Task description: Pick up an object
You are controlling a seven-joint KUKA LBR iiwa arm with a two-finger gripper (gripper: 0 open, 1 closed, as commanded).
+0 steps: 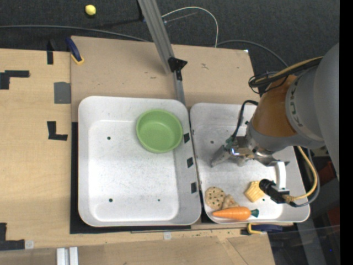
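on the wooden surface the jaws hang spread and empty over the right bin, so nothing is picked yet: cookie, carrot and yellow piece lie below-right of them.
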